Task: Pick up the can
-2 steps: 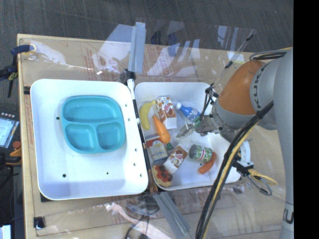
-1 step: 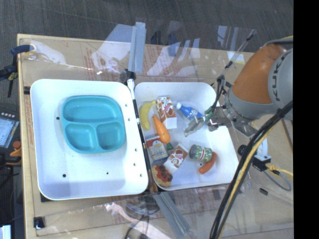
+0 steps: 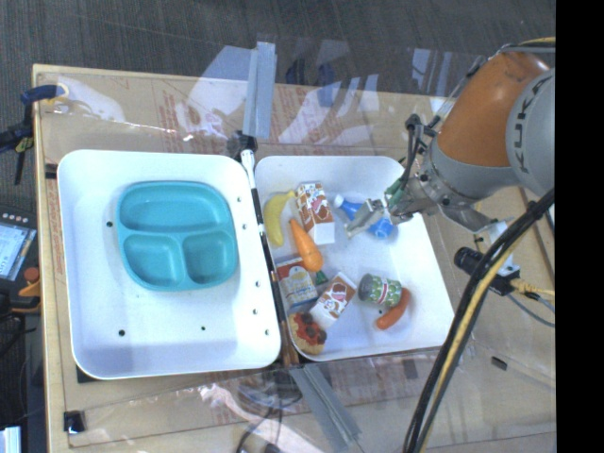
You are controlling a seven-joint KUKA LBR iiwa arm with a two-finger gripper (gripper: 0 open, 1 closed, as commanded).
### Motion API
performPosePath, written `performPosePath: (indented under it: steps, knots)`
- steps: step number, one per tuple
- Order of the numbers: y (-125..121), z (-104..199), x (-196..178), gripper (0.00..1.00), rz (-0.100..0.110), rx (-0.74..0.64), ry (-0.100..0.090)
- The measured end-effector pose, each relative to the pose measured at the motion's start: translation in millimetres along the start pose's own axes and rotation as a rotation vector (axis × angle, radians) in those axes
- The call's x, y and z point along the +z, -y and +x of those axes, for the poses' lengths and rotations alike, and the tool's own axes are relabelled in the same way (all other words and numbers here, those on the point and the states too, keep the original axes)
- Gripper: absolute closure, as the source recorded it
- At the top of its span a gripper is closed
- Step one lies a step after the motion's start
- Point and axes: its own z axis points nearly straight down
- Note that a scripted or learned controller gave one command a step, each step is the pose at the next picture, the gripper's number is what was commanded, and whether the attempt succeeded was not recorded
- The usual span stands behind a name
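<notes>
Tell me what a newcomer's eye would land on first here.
First, the turquoise divided tray sitting alone in the left bin. Next, the clutter of toy food in the right bin: a carrot, a banana, a can. The arm's orange band looms at right, its end effector low over that bin.

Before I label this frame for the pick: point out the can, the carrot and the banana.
can (image 3: pixel 379 290): camera view, on its patterned side.
carrot (image 3: pixel 306 244): camera view, mid-length of the orange body.
banana (image 3: pixel 275 217): camera view, middle of the yellow curve.
</notes>
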Motion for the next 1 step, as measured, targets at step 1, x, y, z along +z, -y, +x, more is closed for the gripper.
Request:
performPosePath:
  steps: [1]
  knots:
    - [-33.4, -29.2, -1.2, 0.00, -0.001, 0.048, 0.001]
